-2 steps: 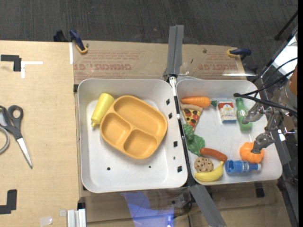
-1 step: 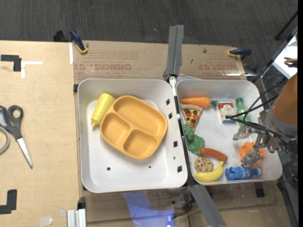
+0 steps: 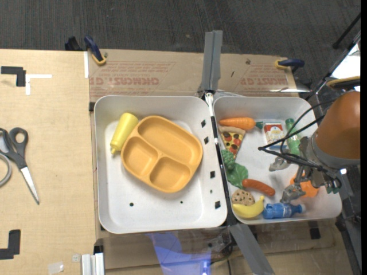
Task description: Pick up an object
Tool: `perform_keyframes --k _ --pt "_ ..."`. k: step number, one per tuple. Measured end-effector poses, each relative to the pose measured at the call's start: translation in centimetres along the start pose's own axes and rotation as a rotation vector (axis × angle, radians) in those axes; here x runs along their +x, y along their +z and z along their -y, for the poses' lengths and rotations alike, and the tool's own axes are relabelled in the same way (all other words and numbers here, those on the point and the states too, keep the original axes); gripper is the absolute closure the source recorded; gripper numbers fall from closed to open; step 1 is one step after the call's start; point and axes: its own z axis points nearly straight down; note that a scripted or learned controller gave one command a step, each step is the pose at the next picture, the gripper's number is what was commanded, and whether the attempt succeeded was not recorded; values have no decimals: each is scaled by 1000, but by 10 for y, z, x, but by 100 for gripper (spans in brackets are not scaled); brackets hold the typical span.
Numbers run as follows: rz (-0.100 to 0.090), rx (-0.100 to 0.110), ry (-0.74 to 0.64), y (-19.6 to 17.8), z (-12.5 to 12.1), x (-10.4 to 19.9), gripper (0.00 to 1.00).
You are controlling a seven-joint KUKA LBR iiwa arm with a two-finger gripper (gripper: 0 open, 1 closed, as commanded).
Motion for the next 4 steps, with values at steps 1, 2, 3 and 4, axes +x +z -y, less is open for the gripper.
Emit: perform_keyframes --k 1,2,3,4 --pt "-31 -8 200 -2 -54 -105 0" --pt "-35 -6 344 10 -64 -85 0" --pt "-37 -5 439 11 -67 -83 0" --pt "-37 -4 416 11 -67 -81 0"
